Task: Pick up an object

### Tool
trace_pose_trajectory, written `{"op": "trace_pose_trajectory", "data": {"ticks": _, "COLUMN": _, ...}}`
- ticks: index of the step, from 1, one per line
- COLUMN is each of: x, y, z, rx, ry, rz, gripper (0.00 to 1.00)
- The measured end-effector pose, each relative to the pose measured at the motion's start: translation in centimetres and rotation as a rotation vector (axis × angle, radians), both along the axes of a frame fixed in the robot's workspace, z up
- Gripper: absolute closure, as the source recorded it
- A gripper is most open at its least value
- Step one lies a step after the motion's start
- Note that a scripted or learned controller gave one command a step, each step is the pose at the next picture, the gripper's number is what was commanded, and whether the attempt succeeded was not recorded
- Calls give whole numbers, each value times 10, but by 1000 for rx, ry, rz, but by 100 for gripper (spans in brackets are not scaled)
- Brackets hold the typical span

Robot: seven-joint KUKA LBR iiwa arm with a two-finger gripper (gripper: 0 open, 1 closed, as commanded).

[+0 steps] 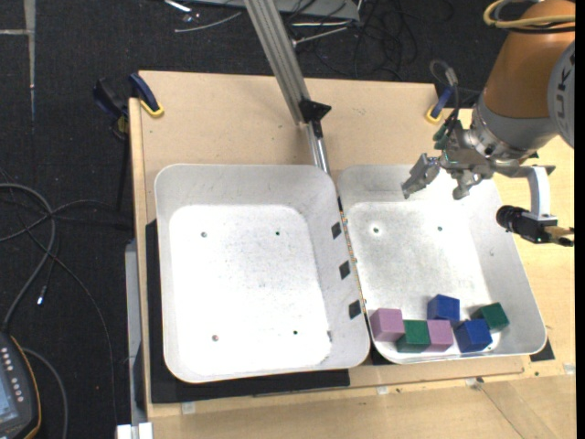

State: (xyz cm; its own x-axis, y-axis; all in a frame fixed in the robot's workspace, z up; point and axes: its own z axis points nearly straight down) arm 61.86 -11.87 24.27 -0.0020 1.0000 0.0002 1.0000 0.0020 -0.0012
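Observation:
Several small blocks lie bunched in the near corner of the right bin (402, 245): a purple block (388, 323), a green block (416, 335), a pink-purple block (441, 334), a blue block (444, 307), another blue block (473, 335) and a dark green block (494, 315). My gripper (442, 179) hangs over the far edge of the right bin, well away from the blocks. Its two fingers are spread apart, open, with nothing between them.
The left bin (183, 208) sits beside the right one on the wooden bench. A slanted metal pole (279, 53) rises from between the bins at the far side. Clamps (146, 94) grip the bench's far corners.

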Motion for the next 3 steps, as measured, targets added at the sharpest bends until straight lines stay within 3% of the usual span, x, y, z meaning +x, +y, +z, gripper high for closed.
{"op": "trace_pose_trajectory", "data": {"ticks": 1, "x": 12, "y": -7, "z": -85, "rx": 0, "ry": 6, "rz": -3, "gripper": 0}}
{"op": "trace_pose_trajectory", "data": {"ticks": 2, "x": 14, "y": -7, "z": -70, "rx": -1, "ry": -3, "rz": -2, "gripper": 100}}
{"op": "trace_pose_trajectory", "data": {"ticks": 3, "x": 15, "y": -7, "z": -60, "rx": -1, "ry": -4, "rz": -1, "gripper": 100}}
